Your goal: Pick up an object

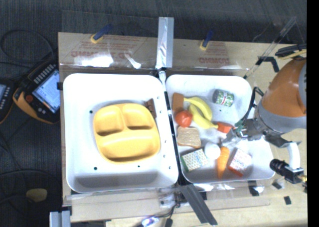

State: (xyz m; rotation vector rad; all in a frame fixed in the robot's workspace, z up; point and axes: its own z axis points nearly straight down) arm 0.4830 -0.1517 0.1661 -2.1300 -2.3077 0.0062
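The right bin (246,89) holds a heap of toy food. A yellow banana (200,111) lies beside a red tomato (183,118), and a green-labelled can (223,97) rests near the far wall. A slice of bread (189,137), a white egg (212,150), an orange carrot (223,160), a green-and-white packet (195,160) and a red-and-white carton (240,161) lie toward the front. My gripper (238,132) is low in this bin, right of a small red piece (224,127) and just above the carrot's top. Nothing is visibly held.
The left bin (75,121) holds a yellow divided tray (127,131), with a small brown item (150,106) at its far right corner. A metal divider (165,42) stands behind the two bins. A handheld pendant (42,94) lies off the bench at left.
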